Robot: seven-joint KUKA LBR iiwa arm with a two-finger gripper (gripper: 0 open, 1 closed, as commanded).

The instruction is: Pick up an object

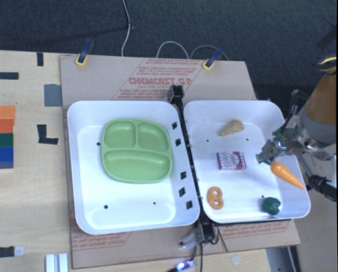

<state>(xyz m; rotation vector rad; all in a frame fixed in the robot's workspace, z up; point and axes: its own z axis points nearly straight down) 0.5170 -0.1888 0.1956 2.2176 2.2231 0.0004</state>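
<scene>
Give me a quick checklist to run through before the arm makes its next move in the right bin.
1. End effector over the right bin, near its right wall: ok.
2. A target close by, the carrot just below it: ok.
3. Something already held: cannot tell.
4. Carrot free of neighbours, apart from the green ball: ok.
5. Carrot lies against the bin's right rim, little room on that side: not ok.
6. Other choices unobstructed, the red-and-white packet, pretzel and tan piece: ok.
</scene>
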